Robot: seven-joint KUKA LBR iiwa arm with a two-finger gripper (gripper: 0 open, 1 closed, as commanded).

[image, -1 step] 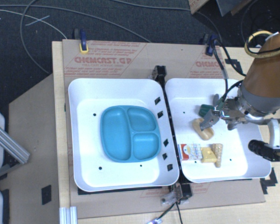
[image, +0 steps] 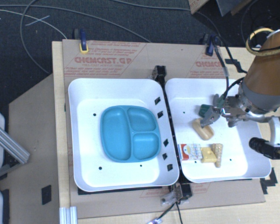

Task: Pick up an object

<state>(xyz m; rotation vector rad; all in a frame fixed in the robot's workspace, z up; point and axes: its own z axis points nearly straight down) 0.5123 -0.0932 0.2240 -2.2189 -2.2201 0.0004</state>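
Observation:
My gripper (image: 208,116) hangs low over the middle of the right bin (image: 256,164), at the end of the grey and orange arm reaching in from the right. Just below its tip lies a tan, rounded bread-like piece (image: 205,131), touching or nearly touching it. Nearer the front of the same bin lie a red and white packet (image: 190,151) and a pale yellow wedge-shaped piece (image: 213,154), side by side. None of the three objects is lifted off the bin floor.
The left bin (image: 84,125) holds a blue divided plate (image: 130,133) in its middle. A black divider with clips (image: 164,125) runs between the bins. Cables trail across the bench at the back right, and a black fitting (image: 263,147) sticks out at the right bin's edge.

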